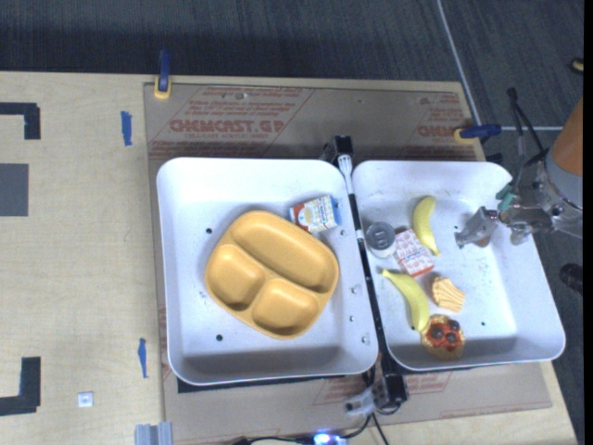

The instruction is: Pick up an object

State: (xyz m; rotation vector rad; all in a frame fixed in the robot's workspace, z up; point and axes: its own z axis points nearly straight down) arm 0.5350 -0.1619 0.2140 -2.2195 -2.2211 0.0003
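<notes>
Plywood worktop (74, 276) carries two shallow white plastic bins side by side. The left white bin (185, 341) holds a large mustard-yellow plastic tray with three compartments (271, 273), lying across its middle, and a small red-and-white carton (316, 213) just beside the tray at one o'clock from it. The right white bin (528, 313) holds the smaller things: a curved yellow toy banana (409, 297) at about seven o'clock of the bin's middle, a shorter yellow banana (424, 223) at eleven o'clock, a red-and-white printed packet (412, 252) between the two, a round grey metal disc (379, 237) at the packet's ten o'clock, a pale yellow ridged piece (447, 295) just beside the long banana, and an orange-and-dark round toy (443, 336) at the bin's six o'clock, near the banana's lower end.

The grey arm (567, 156) reaches in from three o'clock. Its gripper (476, 230) hangs over bare bin floor at about two o'clock of the right bin's middle, apart from every object; whether the fingers are spread or pressed together I cannot tell, since they blur into one grey shape. Nothing shows between them.

By my reading, the pick is at the approach step: no object is chosen by contact yet. The nearest candidate is the shorter banana, at nine o'clock from the gripper. The next move likely calls for a shift towards it, fingers set across its narrow width, then a descent to the bin floor.
</notes>
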